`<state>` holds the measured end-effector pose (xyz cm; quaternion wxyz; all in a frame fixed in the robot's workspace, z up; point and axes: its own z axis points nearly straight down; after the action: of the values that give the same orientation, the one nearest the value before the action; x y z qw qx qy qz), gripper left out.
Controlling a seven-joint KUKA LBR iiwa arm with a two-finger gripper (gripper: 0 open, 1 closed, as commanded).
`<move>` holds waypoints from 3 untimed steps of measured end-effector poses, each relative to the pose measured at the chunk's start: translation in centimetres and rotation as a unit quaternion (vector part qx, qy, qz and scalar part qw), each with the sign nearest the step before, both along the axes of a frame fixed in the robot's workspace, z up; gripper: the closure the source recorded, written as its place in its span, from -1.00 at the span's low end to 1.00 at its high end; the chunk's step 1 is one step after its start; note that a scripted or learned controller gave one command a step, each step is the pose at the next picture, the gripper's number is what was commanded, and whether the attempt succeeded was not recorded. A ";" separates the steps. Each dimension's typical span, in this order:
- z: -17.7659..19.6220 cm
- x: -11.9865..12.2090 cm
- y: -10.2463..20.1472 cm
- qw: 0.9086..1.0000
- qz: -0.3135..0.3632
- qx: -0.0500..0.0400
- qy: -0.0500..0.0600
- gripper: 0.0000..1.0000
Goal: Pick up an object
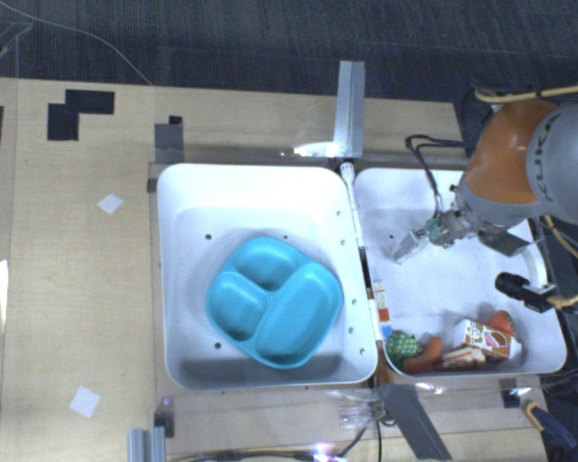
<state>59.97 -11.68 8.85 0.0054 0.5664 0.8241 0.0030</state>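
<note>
The gripper [411,243] hangs over the right bin [414,296], above its bare floor; if the jaws are apart, I cannot tell. Small toys [453,346] lie at this bin's near edge.

Bins: two white ones, left bin [173,258], right bin [405,191].
Blue divided plate [275,301]: one.
My arm [544,162]: one.
Small items [453,346] in right bin: a few, count unclear.

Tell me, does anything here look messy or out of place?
Nothing looks broken or spilled. The blue divided plate sits askew in the left bin, and the toy food is heaped against the right bin's near wall.
</note>
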 end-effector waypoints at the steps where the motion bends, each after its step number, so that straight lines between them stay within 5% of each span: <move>1: 0.2 -9.0 2.2 1.000 -0.011 0.001 0.000 -1.00; 2: 0.0 -1.1 1.4 1.000 -0.008 0.000 0.000 -1.00; 3: 0.2 -10.9 2.5 1.000 0.022 -0.001 -0.001 -1.00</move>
<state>49.07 -9.13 9.06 0.0064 0.5485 0.8361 0.0029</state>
